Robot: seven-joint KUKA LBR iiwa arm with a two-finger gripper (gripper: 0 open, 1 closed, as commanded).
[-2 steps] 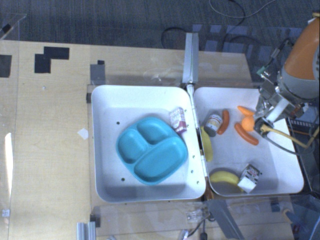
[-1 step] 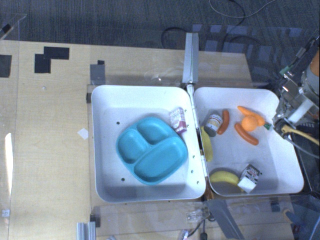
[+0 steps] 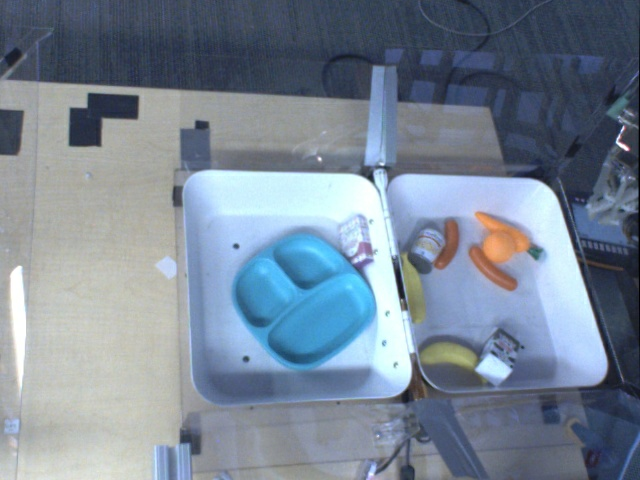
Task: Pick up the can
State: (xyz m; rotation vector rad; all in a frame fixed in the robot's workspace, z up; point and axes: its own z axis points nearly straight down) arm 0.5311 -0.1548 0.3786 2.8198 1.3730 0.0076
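Wooden bench [image 3: 110, 298] carries two white bins; left bin [image 3: 210, 218] holds a blue tray [image 3: 305, 300] and a packet [image 3: 356, 240]; right bin [image 3: 560, 268] holds the can [image 3: 426, 247] near its left wall, touching a sausage [image 3: 447, 244]; carrot [image 3: 503, 237] and banana [image 3: 447, 355] lie apart; whether my claw is apart or together, I cannot tell.

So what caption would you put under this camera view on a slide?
Blue divided plate in the left bin; can, sausages, carrot and bananas in the right bin.
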